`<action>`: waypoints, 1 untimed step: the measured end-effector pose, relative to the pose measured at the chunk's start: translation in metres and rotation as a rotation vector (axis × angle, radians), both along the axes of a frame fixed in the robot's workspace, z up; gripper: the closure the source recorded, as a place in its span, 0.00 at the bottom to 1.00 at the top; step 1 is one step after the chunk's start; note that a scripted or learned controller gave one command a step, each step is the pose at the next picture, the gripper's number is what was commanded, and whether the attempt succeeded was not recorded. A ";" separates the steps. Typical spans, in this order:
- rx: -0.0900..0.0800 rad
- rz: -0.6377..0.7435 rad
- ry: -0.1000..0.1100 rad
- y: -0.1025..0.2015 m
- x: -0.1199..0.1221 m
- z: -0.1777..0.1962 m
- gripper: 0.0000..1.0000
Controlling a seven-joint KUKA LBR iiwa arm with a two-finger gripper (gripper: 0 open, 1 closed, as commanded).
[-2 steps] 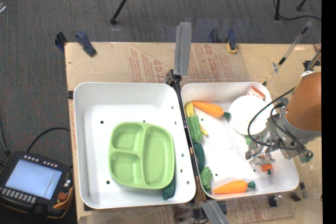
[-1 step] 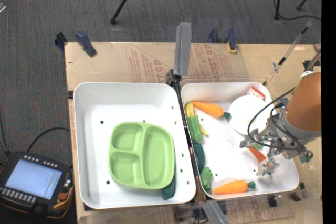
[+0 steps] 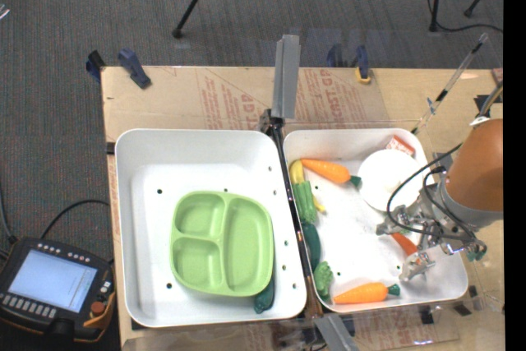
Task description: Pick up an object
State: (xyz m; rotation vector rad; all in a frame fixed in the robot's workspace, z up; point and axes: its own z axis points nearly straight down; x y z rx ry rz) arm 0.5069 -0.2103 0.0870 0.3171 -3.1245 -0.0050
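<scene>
Jaws (image 3: 421,247) low in the right bin (image 3: 362,226), spread cannot be told, nothing seen held; nearest carrot (image 3: 362,293) just below-left of them at lower right of frame, long axis running left-right

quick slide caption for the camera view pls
Arm's tool low in the right bin among toy carrots and a white plate; left bin holds a green divided tray.

Dark green item (image 3: 263,302) mostly hidden under green tray (image 3: 222,242); orange piece (image 3: 403,242) partly hidden behind gripper (image 3: 421,252).
</scene>
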 end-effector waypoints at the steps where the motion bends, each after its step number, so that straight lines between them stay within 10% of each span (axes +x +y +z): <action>1: 0.001 0.003 -0.003 0.002 0.002 0.010 1.00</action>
